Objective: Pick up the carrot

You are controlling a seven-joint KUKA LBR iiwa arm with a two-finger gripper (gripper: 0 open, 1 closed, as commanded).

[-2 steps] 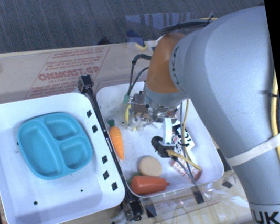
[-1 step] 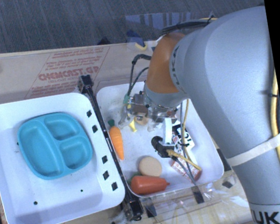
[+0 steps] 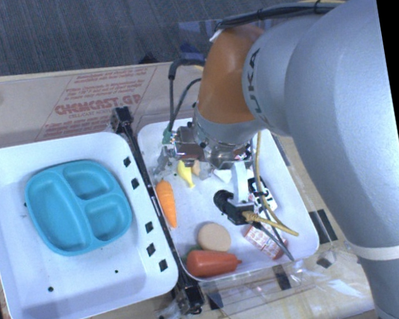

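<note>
The carrot (image 3: 166,202) is orange and lies lengthwise along the left wall of the right bin (image 3: 298,206), untouched. My gripper (image 3: 171,155) hangs over the far left part of that bin, just beyond the carrot's far end and slightly to its right. A small yellow piece (image 3: 185,174) sits right beneath the gripper, next to the carrot's top. The arm's wrist hides the far part of the bin.
A beige round item (image 3: 214,236) and a red vegetable (image 3: 211,262) lie near the right bin's front. A small red and white packet (image 3: 260,238) rests at the front right. The left bin (image 3: 26,297) holds a blue divided plate (image 3: 78,205).
</note>
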